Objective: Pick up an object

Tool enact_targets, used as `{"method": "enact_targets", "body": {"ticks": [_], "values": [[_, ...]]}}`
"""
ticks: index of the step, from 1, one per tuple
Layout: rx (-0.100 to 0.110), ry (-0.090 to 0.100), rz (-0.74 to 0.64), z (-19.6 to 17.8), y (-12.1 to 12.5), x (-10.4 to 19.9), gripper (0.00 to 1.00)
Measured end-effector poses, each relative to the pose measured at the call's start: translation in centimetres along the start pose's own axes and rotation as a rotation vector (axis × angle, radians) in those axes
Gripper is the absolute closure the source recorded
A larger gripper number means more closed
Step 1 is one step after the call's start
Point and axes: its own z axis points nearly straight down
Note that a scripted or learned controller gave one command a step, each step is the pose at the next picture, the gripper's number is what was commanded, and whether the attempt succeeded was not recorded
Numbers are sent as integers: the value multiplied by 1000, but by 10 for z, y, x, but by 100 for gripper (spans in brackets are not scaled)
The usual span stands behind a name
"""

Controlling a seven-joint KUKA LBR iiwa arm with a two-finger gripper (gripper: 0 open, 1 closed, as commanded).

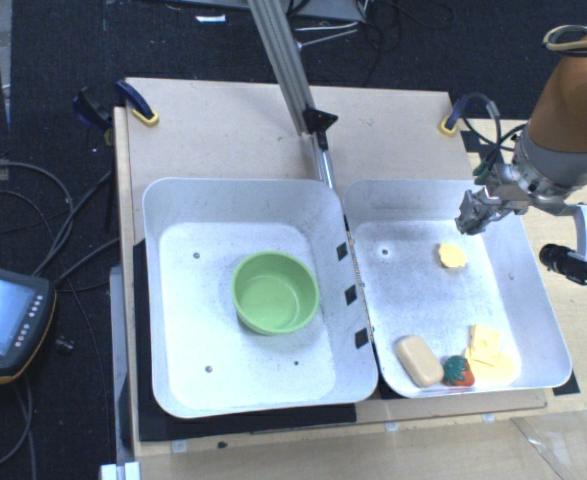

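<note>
The hand (475,215) hangs over the right bin (533,298) near its rim at about one o'clock; whether it is spread or pressed together cannot be told. A small yellow piece (453,257) lies just beside it, toward seven o'clock, with bare bin floor around it. At the bin's five o'clock edge crowd a tan bread roll (419,359), a strawberry (458,371) and yellow cheese slices (490,353). In the left bin (173,268) a green bowl (275,293) sits near the middle, open floor all round it.
</note>
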Motion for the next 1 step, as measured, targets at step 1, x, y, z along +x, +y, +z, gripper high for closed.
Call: {"method": "enact_targets", "body": {"ticks": [1], "values": [[5, 1, 0, 63, -2, 5, 0]]}}
